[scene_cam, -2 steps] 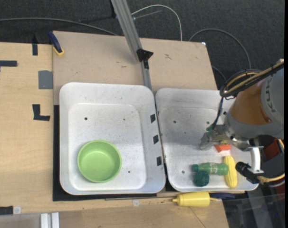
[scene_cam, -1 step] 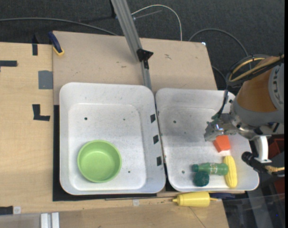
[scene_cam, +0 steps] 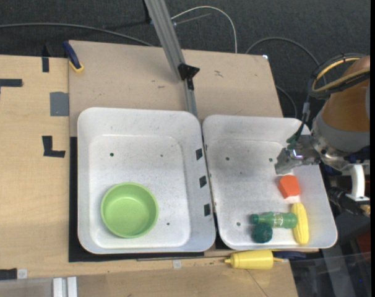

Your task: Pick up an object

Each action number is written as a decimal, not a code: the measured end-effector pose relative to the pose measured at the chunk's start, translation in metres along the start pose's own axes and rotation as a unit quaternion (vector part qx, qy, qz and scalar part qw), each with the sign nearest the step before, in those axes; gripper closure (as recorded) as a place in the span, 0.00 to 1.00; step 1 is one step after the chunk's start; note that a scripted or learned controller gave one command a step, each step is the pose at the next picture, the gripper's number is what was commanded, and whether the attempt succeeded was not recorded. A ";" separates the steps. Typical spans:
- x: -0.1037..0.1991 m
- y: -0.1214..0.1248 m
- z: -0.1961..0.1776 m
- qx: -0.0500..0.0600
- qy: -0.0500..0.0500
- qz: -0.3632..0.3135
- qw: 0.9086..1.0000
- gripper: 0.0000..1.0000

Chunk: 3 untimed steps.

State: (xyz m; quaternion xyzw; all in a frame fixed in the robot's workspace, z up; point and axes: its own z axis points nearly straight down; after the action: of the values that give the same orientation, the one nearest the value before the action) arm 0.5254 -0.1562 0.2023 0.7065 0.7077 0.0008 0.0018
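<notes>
the two-finger metal gripper [scene_cam: 288,159] hovers just above the small orange plastic block [scene_cam: 289,186] in the right white bin [scene_cam: 237,135]; its jaw state cannot be told. the block sits near the bin's right wall, so a descent risks clipping that wall or nudging the block aside.

the arm [scene_cam: 343,119] has a big round part that is orange, with a grey part under it. a thin yellow cable and a black cable curl over the orange part like loops. at the tip is the gripper [scene_cam: 285,162] — small, grey and shiny like metal, with a tiny green bit on top. near the right edge of the frame there is a white piece and some dark bits — too blurry to tell more.
</notes>
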 end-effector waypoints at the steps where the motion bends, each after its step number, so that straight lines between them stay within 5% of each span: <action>1: 0.048 -0.006 -0.012 0.002 0.002 -0.002 1.000 1.00; 3: 0.146 -0.004 -0.007 0.004 0.001 -0.002 1.000 1.00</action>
State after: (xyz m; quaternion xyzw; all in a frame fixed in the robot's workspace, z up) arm 0.5208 -0.0097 0.2093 0.7049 0.7093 -0.0008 -0.0017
